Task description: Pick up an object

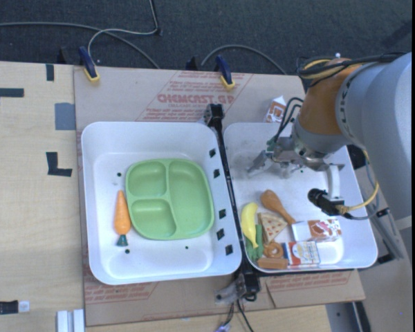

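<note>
My gripper [273, 166] hangs low over the upper part of the right bin [363, 251], with its fingers spread and nothing between them. Below it in that bin lie a brown chicken drumstick [275, 203], a yellow banana [249, 222], a pizza slice [271, 226], a sausage [272, 262] and two small red-and-white cartons [324, 230] [304, 253]. The drumstick is the nearest, a short way beneath the fingertips and apart from them. The left bin [97, 158] holds a green divided plate [169, 198] and an orange carrot [122, 213].
The grey arm with its orange band [321, 109] covers the right bin's upper right corner. A small carton [277, 108] stands on the cardboard behind the right bin. A black clip rail [221, 178] runs between the bins. Cables lie behind the bench.
</note>
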{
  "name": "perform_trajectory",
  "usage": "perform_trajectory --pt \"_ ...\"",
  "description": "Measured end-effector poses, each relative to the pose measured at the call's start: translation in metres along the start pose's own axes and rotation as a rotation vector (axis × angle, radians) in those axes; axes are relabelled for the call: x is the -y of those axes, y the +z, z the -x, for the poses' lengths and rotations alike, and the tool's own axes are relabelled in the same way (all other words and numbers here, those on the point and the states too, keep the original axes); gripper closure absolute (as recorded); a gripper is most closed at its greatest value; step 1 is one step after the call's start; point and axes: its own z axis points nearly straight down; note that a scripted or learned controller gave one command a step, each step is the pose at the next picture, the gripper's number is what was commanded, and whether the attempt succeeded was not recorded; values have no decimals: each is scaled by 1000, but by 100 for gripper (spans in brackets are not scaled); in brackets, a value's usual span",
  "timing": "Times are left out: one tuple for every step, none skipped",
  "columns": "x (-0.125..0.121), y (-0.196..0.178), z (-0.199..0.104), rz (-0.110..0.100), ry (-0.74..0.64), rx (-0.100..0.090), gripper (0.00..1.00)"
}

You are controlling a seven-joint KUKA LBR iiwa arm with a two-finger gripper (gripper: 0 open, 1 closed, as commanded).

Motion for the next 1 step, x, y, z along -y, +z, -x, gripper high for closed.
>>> perform_trajectory --pt "44 10 -16 0 2 0 0"
